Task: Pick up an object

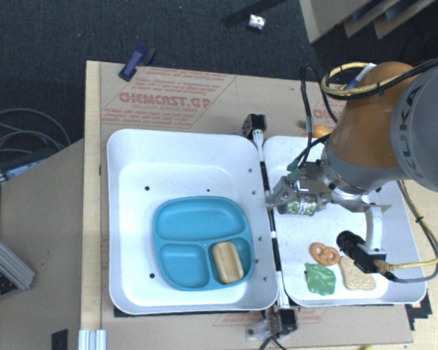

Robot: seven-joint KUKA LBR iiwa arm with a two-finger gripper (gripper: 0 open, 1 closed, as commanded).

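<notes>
Worktop (172, 100) carries left bin (130, 164) and right bin (401, 243). Arm (372, 129) hangs over the right bin. Blue divided plate (193, 221) sits mid left bin, with a tan roll (228, 261) in its 4 o'clock compartment. Hand (296, 200) is at the right bin's 9 o'clock; apart or together, cannot tell. At that bin's 6 o'clock lie a beige piece (355, 277), a green piece (320, 278) and a pretzel (323, 253).

Left bin (130, 164) and right bin (404, 221): white plastic, smooth, slight gloss. Tray (197, 220): blue plastic, smooth, duller sheen. Counter (165, 92): brown paper-faced board, matt, printed red. Floor (65, 18): dark carpet, rough. Arm (432, 125): orange band (365, 121) glossy, grey shell smooth, satin.
</notes>
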